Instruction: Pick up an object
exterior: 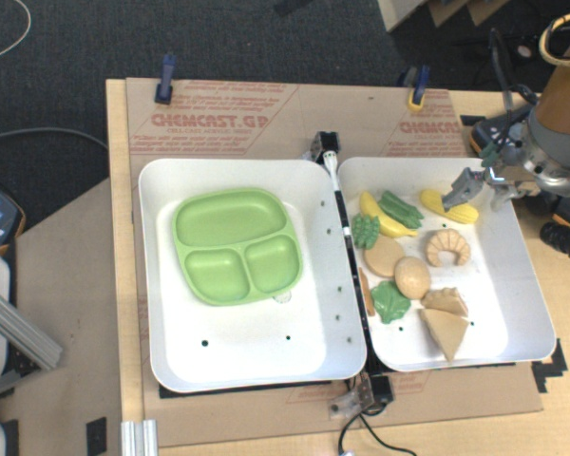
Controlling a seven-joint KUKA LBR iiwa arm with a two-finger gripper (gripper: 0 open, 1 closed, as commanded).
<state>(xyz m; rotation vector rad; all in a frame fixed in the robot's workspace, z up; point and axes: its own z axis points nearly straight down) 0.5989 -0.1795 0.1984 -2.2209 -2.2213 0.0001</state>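
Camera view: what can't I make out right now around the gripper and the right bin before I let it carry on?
- Gripper: small and dark above the yellow piece; whether it touches or holds it is unclear.
- Arm: cut off by the right edge of the camera view.
- Beige pieces in the right bin: overlapping, so their number and outlines are unclear.

Floor: dark grey carpet | Cable: thin white loop at top left | Bench: brown board with red lettering, two blue clamps along its far edge
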